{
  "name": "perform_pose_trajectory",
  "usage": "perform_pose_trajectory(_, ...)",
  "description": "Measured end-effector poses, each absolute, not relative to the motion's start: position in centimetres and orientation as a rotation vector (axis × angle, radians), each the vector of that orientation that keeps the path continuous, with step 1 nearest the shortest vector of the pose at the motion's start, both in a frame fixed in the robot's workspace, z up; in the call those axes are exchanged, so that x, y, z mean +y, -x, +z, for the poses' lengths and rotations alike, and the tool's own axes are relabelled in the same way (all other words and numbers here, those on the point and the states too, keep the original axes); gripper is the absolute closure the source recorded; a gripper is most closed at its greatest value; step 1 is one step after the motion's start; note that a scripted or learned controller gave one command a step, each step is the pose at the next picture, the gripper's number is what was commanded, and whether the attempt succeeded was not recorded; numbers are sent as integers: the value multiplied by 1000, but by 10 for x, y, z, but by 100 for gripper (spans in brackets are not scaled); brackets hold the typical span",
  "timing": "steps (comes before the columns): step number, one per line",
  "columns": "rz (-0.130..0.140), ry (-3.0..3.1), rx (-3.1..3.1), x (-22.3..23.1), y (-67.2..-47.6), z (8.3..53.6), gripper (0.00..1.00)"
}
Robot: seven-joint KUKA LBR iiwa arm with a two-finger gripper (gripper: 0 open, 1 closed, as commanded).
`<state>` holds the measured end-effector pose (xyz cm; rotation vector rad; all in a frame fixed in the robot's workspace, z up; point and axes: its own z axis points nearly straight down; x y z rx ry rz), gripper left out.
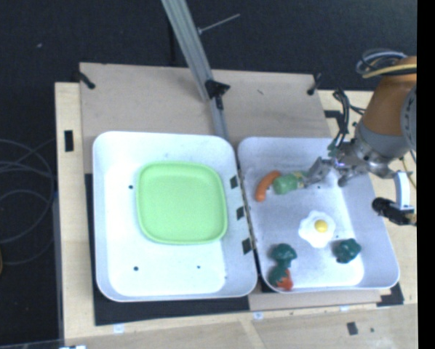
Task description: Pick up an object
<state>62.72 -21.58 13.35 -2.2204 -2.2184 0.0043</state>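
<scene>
The right bin (370, 195) holds several toy foods. An orange sausage-shaped piece (265, 185) lies at its upper left, touching a light green piece (284, 185). A fried egg (317, 229) sits in the middle. Two dark green broccoli pieces (346, 250) (281, 253) lie near the front, and a small red and green piece (281, 278) rests by the front wall. My gripper (310, 176) reaches in from the right, low over the bin, with its tip right beside the light green piece.
The left bin (112, 217) holds a light green square plate (181, 202). A grey metal pole (192, 46) slants up from between the bins at the back. The arm's orange band (385, 107) is at the right edge.
</scene>
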Motion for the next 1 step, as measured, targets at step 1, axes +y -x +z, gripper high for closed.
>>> perform_pose_trajectory(1, -2, 2224, -2223, -216, -629, 147, 100)
